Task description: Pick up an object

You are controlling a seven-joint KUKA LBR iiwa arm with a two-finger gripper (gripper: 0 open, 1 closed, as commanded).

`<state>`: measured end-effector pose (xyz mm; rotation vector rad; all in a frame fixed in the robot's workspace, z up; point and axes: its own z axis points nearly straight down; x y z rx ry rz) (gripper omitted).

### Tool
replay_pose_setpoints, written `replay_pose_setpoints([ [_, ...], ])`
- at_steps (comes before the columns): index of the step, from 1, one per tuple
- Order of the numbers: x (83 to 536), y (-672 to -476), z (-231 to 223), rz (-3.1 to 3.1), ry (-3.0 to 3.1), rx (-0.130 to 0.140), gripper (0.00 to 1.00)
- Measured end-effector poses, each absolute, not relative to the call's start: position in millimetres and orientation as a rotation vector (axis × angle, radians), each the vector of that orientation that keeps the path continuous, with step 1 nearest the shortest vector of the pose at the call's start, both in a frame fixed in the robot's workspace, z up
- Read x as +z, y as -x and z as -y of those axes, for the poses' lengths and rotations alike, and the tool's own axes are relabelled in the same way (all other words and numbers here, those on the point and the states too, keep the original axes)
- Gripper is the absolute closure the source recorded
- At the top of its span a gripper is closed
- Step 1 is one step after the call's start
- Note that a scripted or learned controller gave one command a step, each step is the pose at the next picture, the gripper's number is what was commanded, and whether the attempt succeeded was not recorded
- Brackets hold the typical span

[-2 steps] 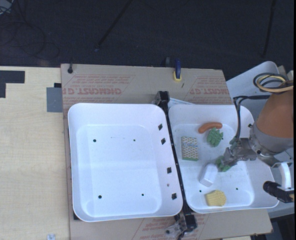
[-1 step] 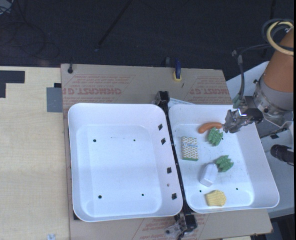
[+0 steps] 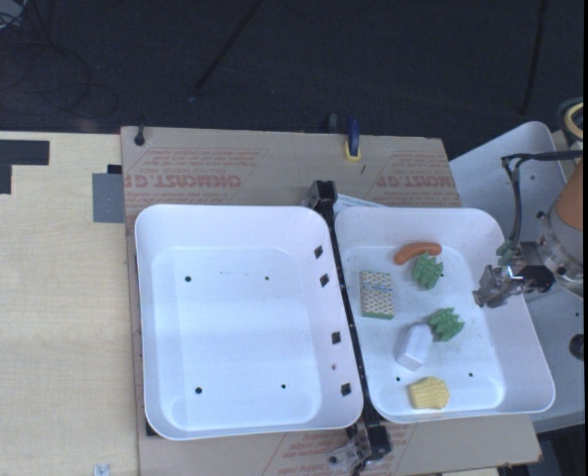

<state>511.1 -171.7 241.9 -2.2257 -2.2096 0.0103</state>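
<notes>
Nearest you, a yellow corn piece (image 3: 428, 394) lies in the right bin (image 3: 517, 385), then a white block (image 3: 412, 346), two green broccoli bits (image 3: 445, 323), a checkered sponge (image 3: 377, 294) and an orange sausage (image 3: 416, 253). The gripper (image 3: 494, 288) hangs over the bin's right rim; you cannot tell its grip. Beyond, brown cardboard (image 3: 234, 167) and dark floor (image 3: 274, 48).

I see the bench (image 3: 46, 296) bearing a brown board (image 3: 234, 167); two white bins, left (image 3: 155, 315) and right (image 3: 517, 375), sit on it.
</notes>
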Motion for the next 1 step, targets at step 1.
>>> replay_pose_setpoints([
  [1, 199.3, -472.9, 211.6, 2.211, 2.222, 0.007, 1.00],
])
